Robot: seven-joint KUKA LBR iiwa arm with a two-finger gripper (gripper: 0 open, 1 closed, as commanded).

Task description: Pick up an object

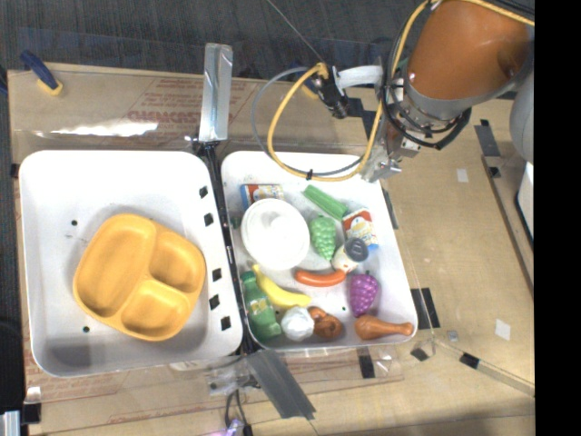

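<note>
The arm's orange wrist (467, 48) sits closest to the lens; whether the gripper (392, 163) is open, I cannot tell. Left of it and below, toys crowd the right bin (399, 271): bowl (272, 230), banana (277, 291), grapes (362, 291). Descending, it risks pinching two neighbours or glancing off.

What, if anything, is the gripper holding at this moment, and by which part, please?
Nothing can be seen in its hold. The gripper hangs above the back right corner of the right bin, clear of the toy food, such as the green cucumber nearest it.
</note>
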